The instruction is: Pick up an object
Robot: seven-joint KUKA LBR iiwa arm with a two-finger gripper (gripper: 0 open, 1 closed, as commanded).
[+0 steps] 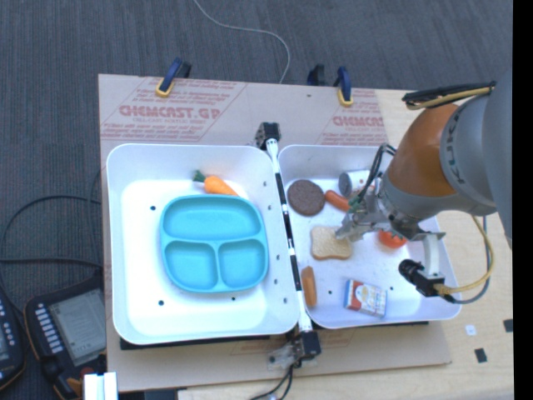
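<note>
My gripper (348, 230) is low in the right bin (414, 305), right at the upper right edge of a slice of toast (327, 245). Nothing shows as lifted in it. Around it lie a brown round patty (306, 197), a small orange-red carrot piece (336, 199), a silver can (354, 180) partly behind the wrist, and a red tomato (390, 239) half hidden under the arm. Nearer the front are an orange sausage (309, 285) by the left wall and a small printed box (365, 297).
The left bin (125, 307) holds a blue divided tray (215, 242) and a carrot (219, 186) behind it. The arm's orange band and grey body cover the right bin's right side. A divider rail runs between the bins.
</note>
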